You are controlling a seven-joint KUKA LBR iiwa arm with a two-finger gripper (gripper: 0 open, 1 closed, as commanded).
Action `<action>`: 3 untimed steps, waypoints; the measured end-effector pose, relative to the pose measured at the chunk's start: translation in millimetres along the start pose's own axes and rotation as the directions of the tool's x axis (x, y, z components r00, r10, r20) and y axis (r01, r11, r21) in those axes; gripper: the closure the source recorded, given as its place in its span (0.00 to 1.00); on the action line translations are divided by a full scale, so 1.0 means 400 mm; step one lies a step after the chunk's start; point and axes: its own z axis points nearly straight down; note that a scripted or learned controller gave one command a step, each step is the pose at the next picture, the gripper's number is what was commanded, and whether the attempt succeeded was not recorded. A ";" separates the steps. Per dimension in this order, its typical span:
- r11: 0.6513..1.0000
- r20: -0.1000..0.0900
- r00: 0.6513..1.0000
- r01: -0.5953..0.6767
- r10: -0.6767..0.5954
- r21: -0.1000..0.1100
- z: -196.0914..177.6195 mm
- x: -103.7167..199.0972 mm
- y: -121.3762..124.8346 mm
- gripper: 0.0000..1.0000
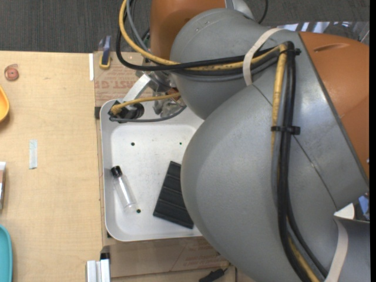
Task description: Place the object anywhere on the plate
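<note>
A white bin (117, 216) holds a clear tube with a black cap (123, 188) near its left wall. A black ribbed slab (173, 195) lies to the right of the tube, its right side tucked under the arm. My gripper (166, 98) hangs over the bin's far edge, mostly covered by the grey arm (247, 157) and its yellow cable (141, 101). Nothing can be seen held in it. An orange dish edge (2, 106) and a teal dish edge (3, 254) peek in at the left border of the wooden bench.
The arm's bulk covers the right half of the bin and everything beyond. A wooden bench top (53, 157) lies left of the bin, with a small pink disc (11, 73) and a small clear strip (33, 154) on it. Cardboard (117, 78) sits behind the bin.
</note>
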 end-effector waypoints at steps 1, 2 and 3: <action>0.955 0.001 0.955 0.295 -0.295 0.000 -0.116 -0.179 -0.132 1.00; 0.938 0.002 0.938 0.348 -0.348 0.000 -0.101 -0.294 -0.266 1.00; 0.678 0.000 0.678 0.735 -0.735 -0.002 -0.263 -0.237 -0.214 1.00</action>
